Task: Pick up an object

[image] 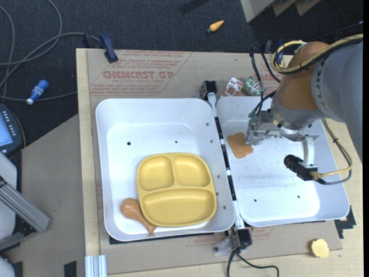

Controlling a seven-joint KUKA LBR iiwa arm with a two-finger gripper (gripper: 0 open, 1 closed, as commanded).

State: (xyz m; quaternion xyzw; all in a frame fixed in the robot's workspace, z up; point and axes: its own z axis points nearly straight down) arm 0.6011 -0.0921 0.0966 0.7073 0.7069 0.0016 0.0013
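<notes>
A flat tan-brown toy piece (240, 145) lies in the right bin (277, 203), close to its left wall. My gripper (252, 136) hangs low right at that piece's right edge, under the grey wrist with its orange band. In the left bin (115, 126) rests a yellow three-compartment plate (175, 188), and a tan toy drumstick (136, 212) lies against the plate's lower left corner.
A small crumpled wrapper (242, 86) sits on the cardboard behind the right bin. A black part on a cable (300, 166) hangs over the right bin. A blue clip (107, 47) is at the back left, and a yellow chunk (319, 247) at the front right.
</notes>
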